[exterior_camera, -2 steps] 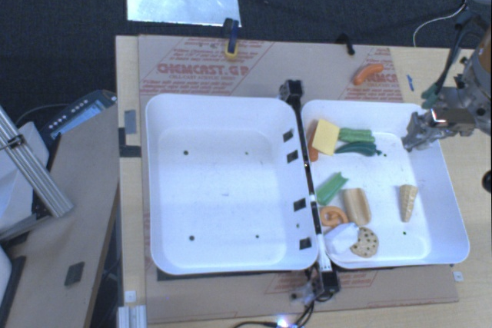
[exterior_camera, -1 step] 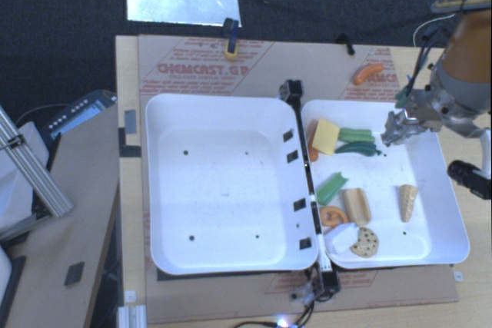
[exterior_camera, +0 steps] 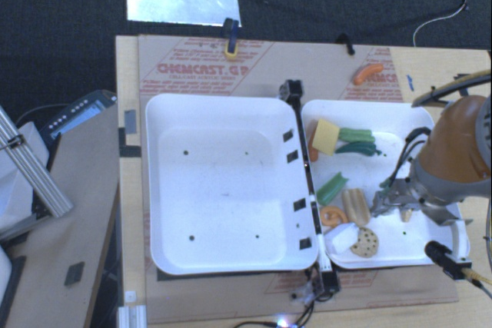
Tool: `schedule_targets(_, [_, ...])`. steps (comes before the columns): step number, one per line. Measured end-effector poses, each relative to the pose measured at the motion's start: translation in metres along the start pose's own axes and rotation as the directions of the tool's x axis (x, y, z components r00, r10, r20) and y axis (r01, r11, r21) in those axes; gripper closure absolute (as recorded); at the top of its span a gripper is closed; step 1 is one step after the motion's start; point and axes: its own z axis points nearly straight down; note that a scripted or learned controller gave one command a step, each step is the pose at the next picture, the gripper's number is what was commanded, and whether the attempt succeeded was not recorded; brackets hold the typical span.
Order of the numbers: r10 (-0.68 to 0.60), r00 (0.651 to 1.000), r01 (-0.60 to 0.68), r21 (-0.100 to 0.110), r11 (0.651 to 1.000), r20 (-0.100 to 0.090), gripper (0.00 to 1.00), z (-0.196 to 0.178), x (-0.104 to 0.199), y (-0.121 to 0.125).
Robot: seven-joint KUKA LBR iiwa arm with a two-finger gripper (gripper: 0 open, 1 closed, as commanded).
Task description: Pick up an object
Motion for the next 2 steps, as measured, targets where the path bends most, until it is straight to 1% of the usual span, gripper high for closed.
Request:
schedule_targets(1, [-0.017,1.000,0.017,-0.020,1.000,0.000,1.00,0.005,0.062,0.091])
schedule_targets(2, [-0.012,1.000,0.012,-0.032,0.999,0.004,1.00,-0.176,0.071,0.107])
